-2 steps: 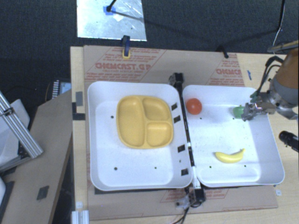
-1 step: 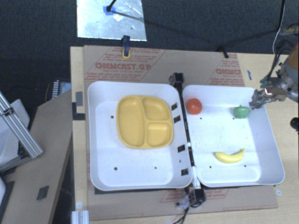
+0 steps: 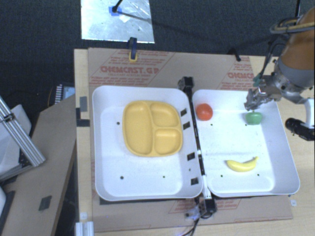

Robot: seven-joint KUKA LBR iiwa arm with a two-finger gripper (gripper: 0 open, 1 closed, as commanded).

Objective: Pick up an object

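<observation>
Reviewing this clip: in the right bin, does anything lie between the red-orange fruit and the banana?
No. In the camera view, the stretch from the red-orange fruit down to the banana is bare white floor of the right bin.

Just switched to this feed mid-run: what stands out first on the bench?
The yellow divided plate in the middle of the left bin catches the eye first. In the right bin, a red-orange tomato sits near the top left corner, a banana lies toward the front, and a green fruit rests near the back. The gripper hangs just above that green fruit.
</observation>
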